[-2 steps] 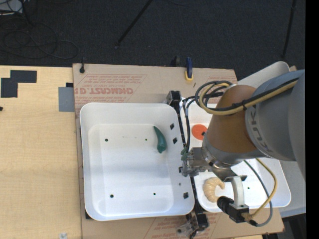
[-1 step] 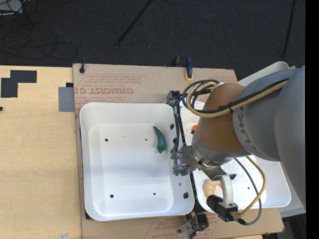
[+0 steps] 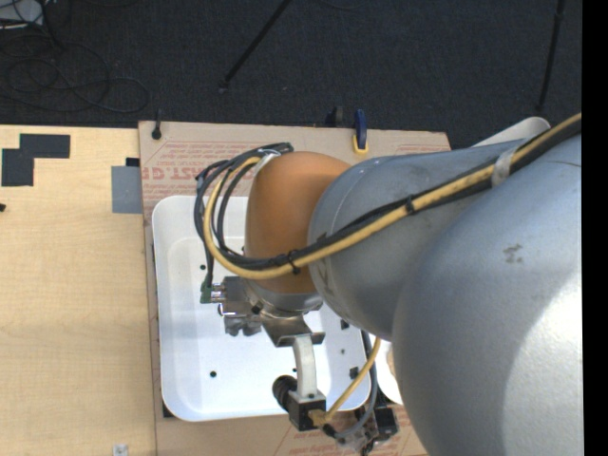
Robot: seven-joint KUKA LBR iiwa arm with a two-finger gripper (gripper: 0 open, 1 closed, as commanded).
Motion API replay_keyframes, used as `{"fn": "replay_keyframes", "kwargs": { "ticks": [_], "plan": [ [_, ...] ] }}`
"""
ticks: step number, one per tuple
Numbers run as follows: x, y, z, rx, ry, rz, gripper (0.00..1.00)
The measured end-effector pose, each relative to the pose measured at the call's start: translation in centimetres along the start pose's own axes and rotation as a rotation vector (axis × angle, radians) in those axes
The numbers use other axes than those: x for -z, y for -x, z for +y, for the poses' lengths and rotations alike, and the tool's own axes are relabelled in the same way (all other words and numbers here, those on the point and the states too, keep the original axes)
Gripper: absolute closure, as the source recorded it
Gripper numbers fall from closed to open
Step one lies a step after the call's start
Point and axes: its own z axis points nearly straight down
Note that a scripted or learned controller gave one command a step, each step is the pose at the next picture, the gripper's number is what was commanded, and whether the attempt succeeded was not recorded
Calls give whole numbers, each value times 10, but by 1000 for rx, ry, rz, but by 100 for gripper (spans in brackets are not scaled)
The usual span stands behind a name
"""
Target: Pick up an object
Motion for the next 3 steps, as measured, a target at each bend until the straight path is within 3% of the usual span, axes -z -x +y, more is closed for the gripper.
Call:
{"fn": "replay_keyframes", "kwargs": {
  "ticks": [1,2,3],
  "plan": [
    [-5,-23,-4,-15,-2,-8,100],
    [84,-31,7,-15,7,-4,100],
    [-15,-23,12,-18,-11,-13,100]
  ]
}}
